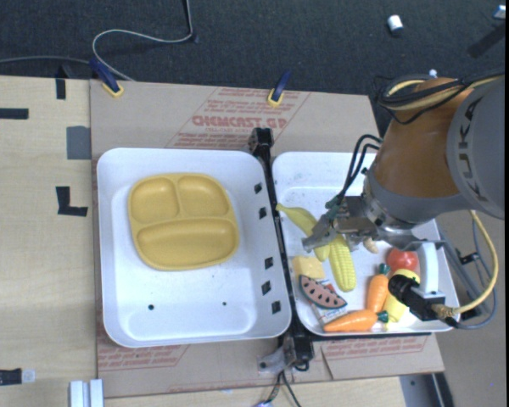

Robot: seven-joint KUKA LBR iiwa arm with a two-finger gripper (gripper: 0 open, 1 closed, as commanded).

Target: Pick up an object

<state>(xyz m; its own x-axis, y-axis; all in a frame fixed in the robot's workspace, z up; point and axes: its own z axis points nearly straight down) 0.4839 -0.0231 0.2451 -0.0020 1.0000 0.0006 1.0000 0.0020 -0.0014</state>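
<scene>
- Toy food lies crowded in the right bin, mostly in its middle and along its near edge: a banana, a corn cob, a watermelon slice, two carrots, and a tomato close to the right wall.
- I judge they are heaped in one bin so that the arm can choose any piece; the task names no special one.
- The left bin carries a yellow divided plate in its far half, well apart from the toys, perhaps as a place for putting things later.
- The end effector is low in the middle of the right bin, just above the upper end of the corn cob and just beside the banana.
- Its dark fingers seem slightly parted, but the wrist covers them partly, so I cannot tell for sure whether it is open or closed.
- Nothing is clearly seen between the fingers; I would not say that it holds any toy.
- The corn cob looks the nearest candidate for the grasp.
</scene>
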